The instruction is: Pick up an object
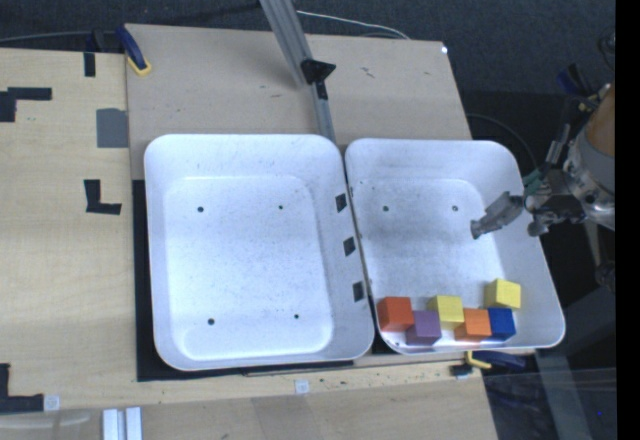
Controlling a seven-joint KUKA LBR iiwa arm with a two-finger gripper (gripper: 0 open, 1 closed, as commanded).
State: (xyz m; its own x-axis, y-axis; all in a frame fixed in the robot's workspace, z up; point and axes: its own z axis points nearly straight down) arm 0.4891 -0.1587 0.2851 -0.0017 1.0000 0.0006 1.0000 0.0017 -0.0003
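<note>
The gripper (500,216) sat over the right bin (420,168), near its right wall, roughly mid-depth. One grey finger pointed left and slightly down over the bin floor. Whether it was open or closed could not be told from this slant; nothing was visible between the fingers, so no grasp could be claimed.

The candidates were all clustered along the near edge of the right bin: orange block (396,312), purple block (427,326), yellow block (449,309), a second orange block (477,323), blue block (502,322), and a second yellow block (506,292) just behind the blue one. The gripper was well apart from all of them, further back in the bin. The left bin (240,153) showed only bare white floor.

Likely failure modes from here:
- The blocks were packed touching or nearly so. A descent onto the middle of the row would probably land a finger on top of a neighbour rather than beside the target, which would push the pile instead of closing on one.
- The row sat against the curved near wall, so a finger on the wall side could hit the rim or ride up the slope and skew the grasp.
- The blue and second orange blocks were in the corner, the worst clearance.
- The second yellow block looked the most isolated and probably the safest pick, though it was close to the right wall.
</note>
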